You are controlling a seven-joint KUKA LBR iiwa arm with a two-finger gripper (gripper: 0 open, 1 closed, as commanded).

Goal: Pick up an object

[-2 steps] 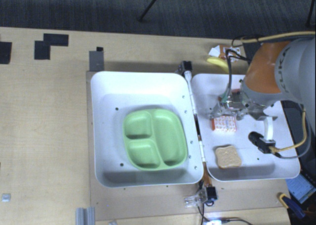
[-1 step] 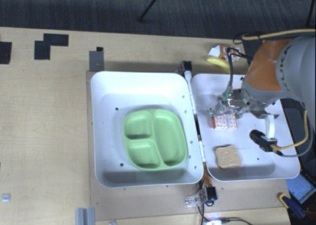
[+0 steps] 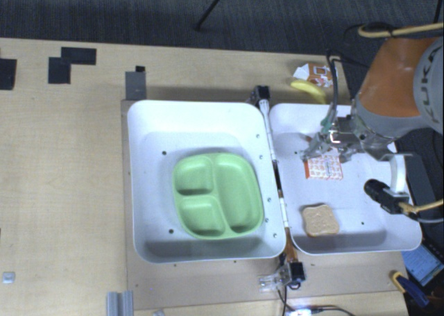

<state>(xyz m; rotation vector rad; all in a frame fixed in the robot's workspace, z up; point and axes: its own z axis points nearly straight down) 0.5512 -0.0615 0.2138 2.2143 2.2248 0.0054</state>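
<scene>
Left white bin (image 3: pixel 149 169) held a pale green three-compartment plastic tray (image 3: pixel 218 194), lying flat. Right white bin (image 3: pixel 388 235): red-and-white checked packet (image 3: pixel 324 167) near the middle, tan toast-shaped slice (image 3: pixel 320 220) nearer the front wall. Gripper (image 3: pixel 331 139) sat just above the packet; could not tell how its jaws stood.

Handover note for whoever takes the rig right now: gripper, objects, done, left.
Gripper: low in the right bin, over the upper edge of the red-and-white packet; finger state not readable, no grasp confirmed.
Objects: packet mid right bin; slice of bread near its front; green divided plate in the left bin.
Done: arm is at the packet.
Left: grasp and lift an object.
</scene>
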